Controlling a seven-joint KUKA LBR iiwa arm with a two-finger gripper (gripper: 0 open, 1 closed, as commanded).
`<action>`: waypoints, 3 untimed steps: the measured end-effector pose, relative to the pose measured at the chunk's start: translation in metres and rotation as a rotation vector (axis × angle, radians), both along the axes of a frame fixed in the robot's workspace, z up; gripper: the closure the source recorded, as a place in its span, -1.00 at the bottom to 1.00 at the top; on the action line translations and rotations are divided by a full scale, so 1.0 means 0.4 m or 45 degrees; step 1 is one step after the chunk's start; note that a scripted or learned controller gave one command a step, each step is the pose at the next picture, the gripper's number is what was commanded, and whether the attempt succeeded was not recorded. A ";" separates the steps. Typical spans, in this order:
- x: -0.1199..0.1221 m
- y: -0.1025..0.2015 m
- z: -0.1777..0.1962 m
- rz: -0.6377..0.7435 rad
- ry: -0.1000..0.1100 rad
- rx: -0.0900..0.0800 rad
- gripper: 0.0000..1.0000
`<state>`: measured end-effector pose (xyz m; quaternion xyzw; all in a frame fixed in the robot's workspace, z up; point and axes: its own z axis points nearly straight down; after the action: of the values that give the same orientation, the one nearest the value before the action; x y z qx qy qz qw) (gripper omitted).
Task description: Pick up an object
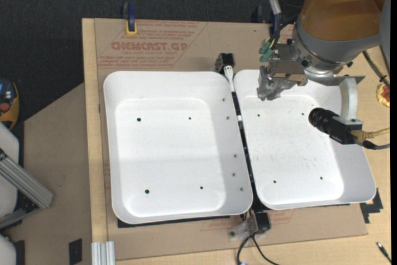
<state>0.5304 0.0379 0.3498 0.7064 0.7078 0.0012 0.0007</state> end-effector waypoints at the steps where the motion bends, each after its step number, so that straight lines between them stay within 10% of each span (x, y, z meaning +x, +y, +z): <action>1: -0.056 -0.019 0.062 -0.003 -0.002 -0.001 1.00; 2: 0.091 0.062 -0.218 0.001 0.018 -0.002 1.00; 3: 0.110 0.009 -0.017 -0.005 -0.009 -0.001 1.00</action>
<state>0.5744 0.0417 0.3429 0.7077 0.7065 0.0033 0.0036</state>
